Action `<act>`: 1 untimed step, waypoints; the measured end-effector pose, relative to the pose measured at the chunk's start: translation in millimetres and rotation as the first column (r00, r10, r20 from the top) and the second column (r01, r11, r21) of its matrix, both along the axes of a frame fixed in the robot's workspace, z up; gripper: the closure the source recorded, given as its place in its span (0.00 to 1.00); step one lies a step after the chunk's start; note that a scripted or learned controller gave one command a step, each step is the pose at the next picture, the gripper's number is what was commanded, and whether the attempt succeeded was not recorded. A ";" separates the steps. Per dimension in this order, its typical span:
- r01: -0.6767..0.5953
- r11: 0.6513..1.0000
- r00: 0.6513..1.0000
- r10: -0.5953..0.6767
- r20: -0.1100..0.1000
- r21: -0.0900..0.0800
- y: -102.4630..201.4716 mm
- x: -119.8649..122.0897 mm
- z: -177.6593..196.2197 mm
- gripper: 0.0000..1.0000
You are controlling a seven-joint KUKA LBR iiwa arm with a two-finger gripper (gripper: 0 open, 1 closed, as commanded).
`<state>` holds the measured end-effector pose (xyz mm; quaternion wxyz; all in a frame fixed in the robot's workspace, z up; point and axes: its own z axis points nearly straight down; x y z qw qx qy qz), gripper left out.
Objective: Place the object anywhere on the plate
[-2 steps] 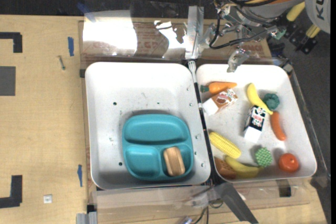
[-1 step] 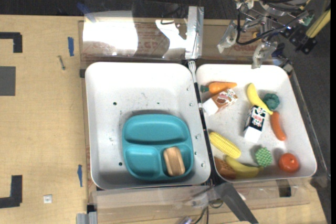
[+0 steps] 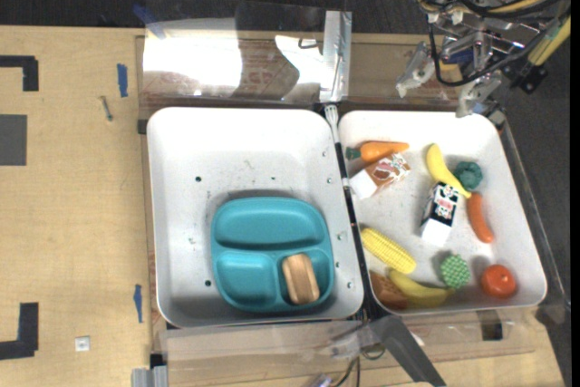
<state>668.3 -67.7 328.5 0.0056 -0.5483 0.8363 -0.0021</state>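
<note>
A teal divided plate [image 3: 263,227] lies in the left bin [image 3: 181,159], toward its near side. A tan bread-like piece [image 3: 301,278] rests in the plate's near right compartment. My gripper [image 3: 444,86] hangs at the top right, over the far edge of the right bin [image 3: 521,222]. Its fingers [image 3: 414,72] are spread open with nothing between them. It is well away from the plate and the bread piece.
The right bin holds several toy foods: a carrot [image 3: 382,149], a snack packet [image 3: 390,169], a banana [image 3: 439,166], a milk carton [image 3: 441,208], a red sausage [image 3: 480,217], corn [image 3: 388,249] and a tomato [image 3: 498,281]. A clear panel [image 3: 245,54] stands behind the left bin.
</note>
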 end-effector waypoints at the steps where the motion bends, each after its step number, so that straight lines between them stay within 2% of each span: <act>1: -0.197 0.980 0.980 0.197 -0.001 -0.003 -47.4 -0.1 4.2 0.00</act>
